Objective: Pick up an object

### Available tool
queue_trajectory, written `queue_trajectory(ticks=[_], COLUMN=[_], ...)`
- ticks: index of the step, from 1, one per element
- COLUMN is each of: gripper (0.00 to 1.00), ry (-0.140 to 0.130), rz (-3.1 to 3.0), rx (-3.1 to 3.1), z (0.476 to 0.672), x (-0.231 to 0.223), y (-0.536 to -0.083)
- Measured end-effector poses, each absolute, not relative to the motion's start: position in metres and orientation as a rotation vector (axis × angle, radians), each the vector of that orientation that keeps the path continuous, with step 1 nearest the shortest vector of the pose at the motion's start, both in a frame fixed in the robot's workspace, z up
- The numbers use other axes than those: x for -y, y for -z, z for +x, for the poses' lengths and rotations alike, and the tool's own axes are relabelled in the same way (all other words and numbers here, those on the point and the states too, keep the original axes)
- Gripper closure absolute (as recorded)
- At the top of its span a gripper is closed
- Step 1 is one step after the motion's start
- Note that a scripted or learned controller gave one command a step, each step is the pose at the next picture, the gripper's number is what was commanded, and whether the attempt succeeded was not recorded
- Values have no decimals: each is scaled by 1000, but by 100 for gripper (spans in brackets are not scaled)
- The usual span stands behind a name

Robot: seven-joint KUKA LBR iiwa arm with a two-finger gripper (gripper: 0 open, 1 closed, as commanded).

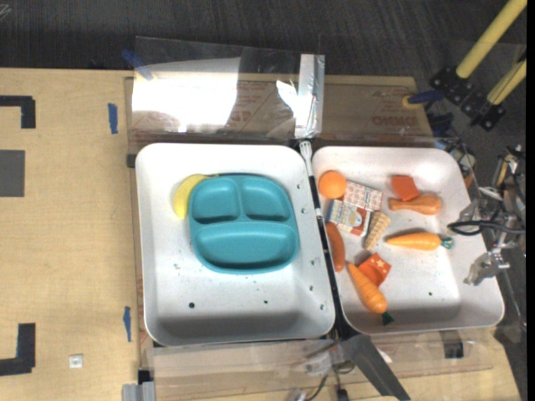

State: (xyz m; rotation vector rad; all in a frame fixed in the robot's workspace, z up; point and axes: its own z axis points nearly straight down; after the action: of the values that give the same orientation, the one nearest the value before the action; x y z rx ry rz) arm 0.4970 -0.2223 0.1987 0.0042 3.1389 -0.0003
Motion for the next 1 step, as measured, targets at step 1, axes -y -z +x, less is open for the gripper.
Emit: queue_trajectory(ticks=[1], gripper=[0], ry=[7], rz=[-16], rx=[-3126], z=[554], x=[202], y=[-90])
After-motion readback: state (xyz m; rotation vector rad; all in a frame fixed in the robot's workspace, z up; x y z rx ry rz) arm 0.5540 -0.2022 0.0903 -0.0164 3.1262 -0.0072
